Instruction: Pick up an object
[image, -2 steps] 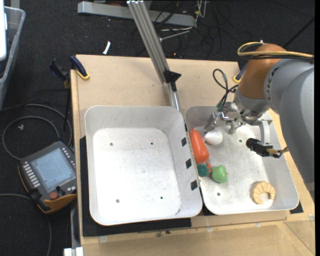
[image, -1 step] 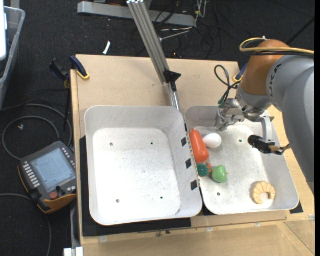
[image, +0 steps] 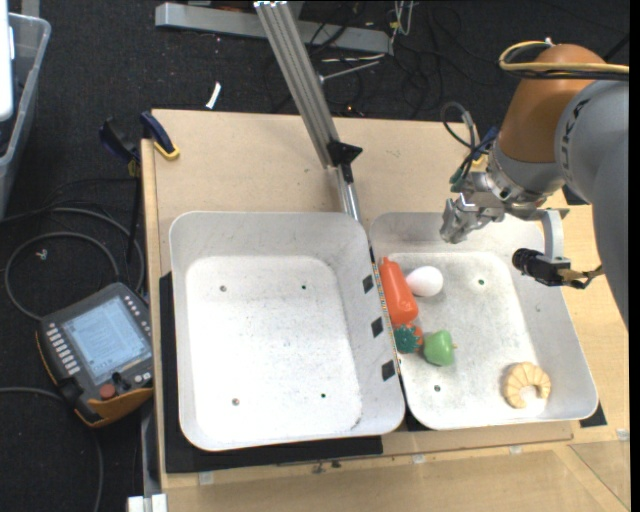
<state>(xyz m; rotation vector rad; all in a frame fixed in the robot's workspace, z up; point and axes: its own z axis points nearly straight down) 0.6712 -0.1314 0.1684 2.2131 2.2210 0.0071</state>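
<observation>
Your claw (image: 458, 226) hangs over the right bin's (image: 560, 330) far rim; you cannot tell its state. The white egg (image: 426, 281) touches the orange carrot (image: 397, 291), so a descent may nudge both away.

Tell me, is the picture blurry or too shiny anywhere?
In the camera view, light is even and soft; the white bins look bright but not glaring; the orange carrot, white egg and green toy are sharp with faint shadows; the gripper is slightly soft.
</observation>
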